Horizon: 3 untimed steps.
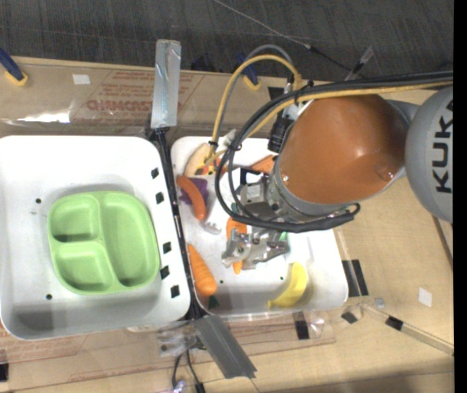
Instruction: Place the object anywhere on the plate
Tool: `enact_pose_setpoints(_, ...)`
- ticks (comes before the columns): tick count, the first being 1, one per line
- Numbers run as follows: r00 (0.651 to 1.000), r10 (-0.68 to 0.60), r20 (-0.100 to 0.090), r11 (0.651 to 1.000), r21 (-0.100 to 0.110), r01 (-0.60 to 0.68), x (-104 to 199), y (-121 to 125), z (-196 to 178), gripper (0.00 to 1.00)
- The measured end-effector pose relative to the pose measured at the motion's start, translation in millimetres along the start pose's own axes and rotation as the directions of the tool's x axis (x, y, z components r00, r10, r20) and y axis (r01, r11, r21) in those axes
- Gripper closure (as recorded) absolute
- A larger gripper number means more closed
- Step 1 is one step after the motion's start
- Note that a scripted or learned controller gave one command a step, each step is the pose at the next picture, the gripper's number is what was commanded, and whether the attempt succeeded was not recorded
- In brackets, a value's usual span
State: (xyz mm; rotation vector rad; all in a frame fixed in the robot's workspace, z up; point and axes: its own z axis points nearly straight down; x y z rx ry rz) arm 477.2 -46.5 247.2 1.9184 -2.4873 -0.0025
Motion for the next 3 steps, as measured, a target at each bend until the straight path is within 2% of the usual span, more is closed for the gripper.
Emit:
enact_pose_setpoints(1,1.000,-0.021,0.002,1.000,-0.003,0.021,-91,22,56,1.00)
enact_pose_setpoints(2,0.998,-0.059,0.001,0.998,0.004,0.059,-123,-36,31,1.00)
enact_pose_setpoints(3,0.998,-0.058,0.000,0.998,0.002,0.058,-122,-36,31,0.00)
